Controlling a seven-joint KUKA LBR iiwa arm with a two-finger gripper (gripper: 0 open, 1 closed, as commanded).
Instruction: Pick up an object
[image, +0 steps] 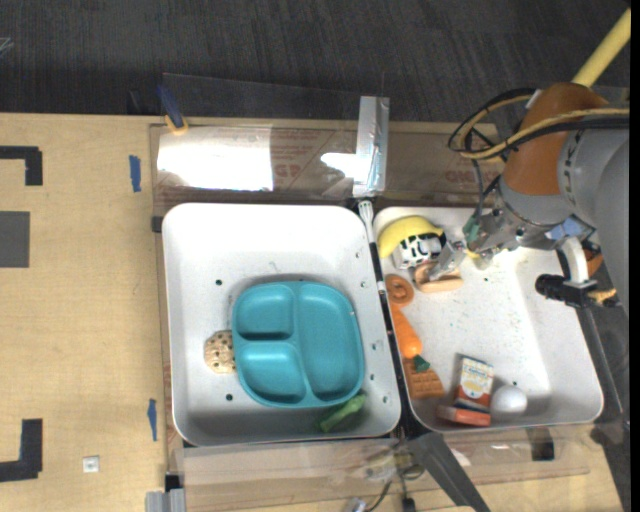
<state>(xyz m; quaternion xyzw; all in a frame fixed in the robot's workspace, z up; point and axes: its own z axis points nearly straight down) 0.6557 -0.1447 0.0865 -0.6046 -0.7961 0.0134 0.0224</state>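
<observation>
Bins first: you have two shallow white ones side by side, the left bin (190, 300) and the right bin (530, 340). Count three things in the left one: one teal divided tray (297, 342) with three compartments sitting near its centre, one speckled cookie-like piece (219, 351) touching the tray at its nine o'clock, and one green piece (344, 414) tucked at the tray's five o'clock against the bin's near wall. In the right bin you can count one yellow ball-shaped toy (403, 236) at the bin's eleven o'clock corner, one black-and-white patterned item (424, 247) just beside it, one small orange ring (400, 290) below that, one carrot-like orange piece (406, 335) along the left wall, one small orange carton (474, 380) at about six o'clock, one flat red piece (465, 414) under it, and one white ball (510, 401) at the carton's four o'clock. You will find printing on the carton's face, but it is too small to read, and no brand shows elsewhere. Your gripper (452, 262) sits low at the bin's upper left, right by a pale peach stick-shaped piece (440, 283) and the patterned item; whether its fingers are apart or closed, you cannot tell from this angle, nor whether they hold anything.
</observation>
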